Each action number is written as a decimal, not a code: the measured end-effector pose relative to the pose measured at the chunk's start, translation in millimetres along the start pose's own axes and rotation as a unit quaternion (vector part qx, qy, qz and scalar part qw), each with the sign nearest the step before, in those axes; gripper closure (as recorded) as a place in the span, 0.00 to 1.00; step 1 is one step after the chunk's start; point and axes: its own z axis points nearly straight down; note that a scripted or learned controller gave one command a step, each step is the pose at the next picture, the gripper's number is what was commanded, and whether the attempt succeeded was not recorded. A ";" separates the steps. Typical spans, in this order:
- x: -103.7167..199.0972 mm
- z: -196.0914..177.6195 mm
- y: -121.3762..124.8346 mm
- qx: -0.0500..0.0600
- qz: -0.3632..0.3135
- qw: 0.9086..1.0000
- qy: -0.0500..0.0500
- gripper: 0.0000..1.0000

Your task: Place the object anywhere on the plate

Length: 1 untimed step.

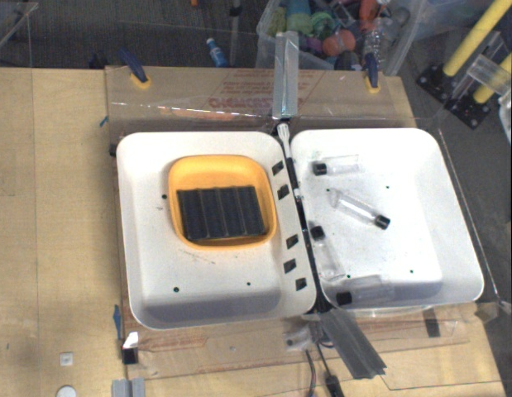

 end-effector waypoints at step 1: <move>-0.1 0.4 -0.8 0.000 -0.125 0.992 0.001 1.00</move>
